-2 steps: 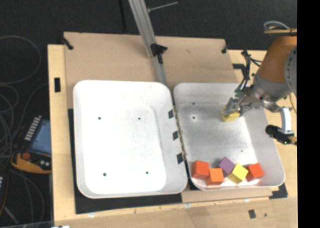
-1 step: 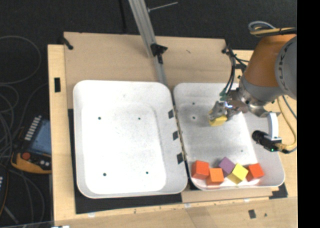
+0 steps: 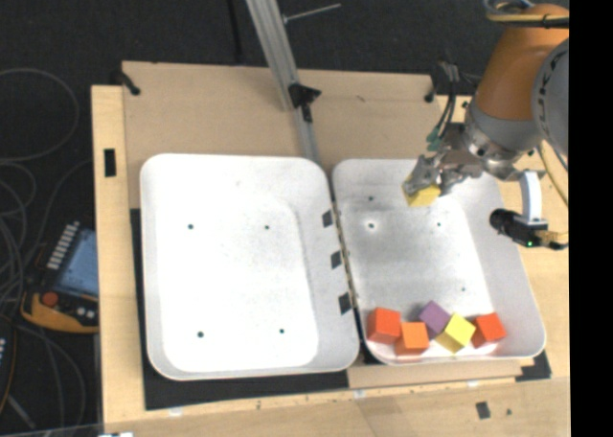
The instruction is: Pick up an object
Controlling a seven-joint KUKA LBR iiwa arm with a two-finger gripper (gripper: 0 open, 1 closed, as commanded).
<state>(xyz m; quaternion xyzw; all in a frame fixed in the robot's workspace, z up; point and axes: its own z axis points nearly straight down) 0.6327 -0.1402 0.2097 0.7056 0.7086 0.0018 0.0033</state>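
Note:
My gripper (image 3: 425, 186) hangs over the far part of the right bin (image 3: 498, 263), shut on a small yellow block (image 3: 422, 196) that shows between and just below its fingers. The block is lifted off the bin floor. Several more blocks lie along the near edge of the right bin: two orange blocks (image 3: 385, 323), a purple block (image 3: 435, 316), a yellow block (image 3: 459, 332) and a red-orange block (image 3: 488, 327).
The left bin (image 3: 230, 263) sits beside the right one, with small clips along the shared edge. A slanted metal pole (image 3: 278, 52) rises from the bench behind the bins. A handheld pendant (image 3: 67, 282) and cables lie off the bench at the left.

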